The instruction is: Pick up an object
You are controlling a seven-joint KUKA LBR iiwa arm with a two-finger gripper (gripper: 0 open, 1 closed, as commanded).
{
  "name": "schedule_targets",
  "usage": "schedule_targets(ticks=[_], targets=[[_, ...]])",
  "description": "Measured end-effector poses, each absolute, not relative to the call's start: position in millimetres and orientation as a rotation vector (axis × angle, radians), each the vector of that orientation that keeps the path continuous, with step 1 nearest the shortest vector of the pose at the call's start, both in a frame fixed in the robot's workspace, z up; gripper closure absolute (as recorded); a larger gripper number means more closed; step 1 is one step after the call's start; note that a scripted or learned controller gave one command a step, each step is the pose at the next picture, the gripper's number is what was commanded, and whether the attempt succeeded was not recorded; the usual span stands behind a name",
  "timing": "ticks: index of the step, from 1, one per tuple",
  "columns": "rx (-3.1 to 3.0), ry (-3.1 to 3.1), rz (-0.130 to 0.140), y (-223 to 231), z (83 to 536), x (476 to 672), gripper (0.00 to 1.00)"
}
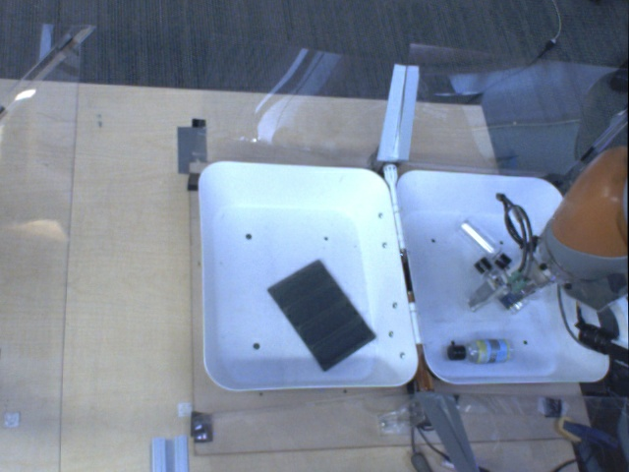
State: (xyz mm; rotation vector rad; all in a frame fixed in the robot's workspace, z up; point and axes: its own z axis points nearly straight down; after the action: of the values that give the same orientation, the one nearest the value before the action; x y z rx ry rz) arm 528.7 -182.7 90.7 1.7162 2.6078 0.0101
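The gripper hangs low over the right bin, reaching in from the right under the arm's orange band. Its thin metal fingers look spread apart, splayed toward the bin's middle, with nothing between them, so I'd call it released and empty. The nearest thing to grab is the small bottle, clear-bodied with a dark cap: it lies on its side just below the gripper, toward the bin's near wall, close but not touching. Its long axis runs left to right, cap end pointing away from the arm. To my eye the coming move turns on that: the tool would need to shift toward the near wall and come down with its fingers straddling the bottle across its narrow width, not along its length. The other candidate, a flat dark ribbed pad, lies well off to the gripper's left in the left bin, lying at a slant.
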Motion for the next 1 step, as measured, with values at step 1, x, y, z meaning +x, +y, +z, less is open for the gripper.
schedule_targets(ticks=[1], targets=[[1.685, 2.634, 0.008, -204.7, 89.5, 581.4, 0.00]])
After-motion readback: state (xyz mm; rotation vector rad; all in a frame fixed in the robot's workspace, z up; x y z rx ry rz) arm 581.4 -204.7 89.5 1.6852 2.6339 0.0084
